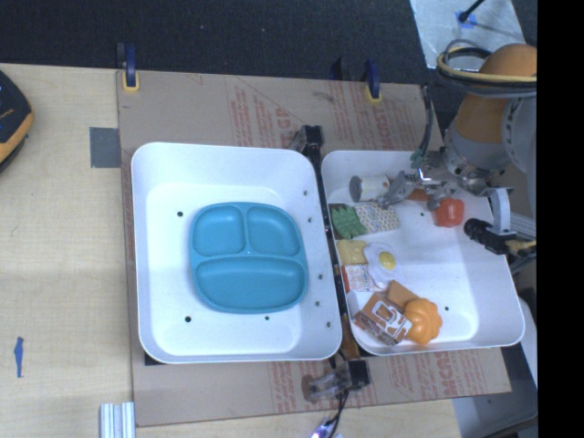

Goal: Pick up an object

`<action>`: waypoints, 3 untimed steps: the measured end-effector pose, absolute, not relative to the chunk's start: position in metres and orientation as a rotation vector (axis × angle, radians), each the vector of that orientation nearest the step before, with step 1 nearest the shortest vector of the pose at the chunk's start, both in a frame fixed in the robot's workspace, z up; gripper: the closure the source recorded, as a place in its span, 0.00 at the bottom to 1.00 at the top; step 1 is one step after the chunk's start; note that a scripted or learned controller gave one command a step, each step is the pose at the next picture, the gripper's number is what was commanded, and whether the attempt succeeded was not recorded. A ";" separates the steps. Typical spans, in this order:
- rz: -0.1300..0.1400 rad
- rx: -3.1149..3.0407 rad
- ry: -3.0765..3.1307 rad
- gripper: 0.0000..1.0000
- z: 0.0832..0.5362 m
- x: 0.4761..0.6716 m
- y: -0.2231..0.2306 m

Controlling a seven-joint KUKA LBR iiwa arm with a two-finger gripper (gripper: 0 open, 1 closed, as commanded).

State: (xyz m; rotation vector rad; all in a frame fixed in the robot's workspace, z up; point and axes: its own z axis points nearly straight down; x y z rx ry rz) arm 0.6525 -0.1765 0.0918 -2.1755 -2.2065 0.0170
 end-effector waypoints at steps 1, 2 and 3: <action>0.030 -2.189 -2.211 0.00 0.092 0.651 -0.171; 0.008 -2.166 -2.204 0.00 0.092 0.654 -0.187; -0.003 -2.221 -2.230 0.00 0.193 0.658 -0.212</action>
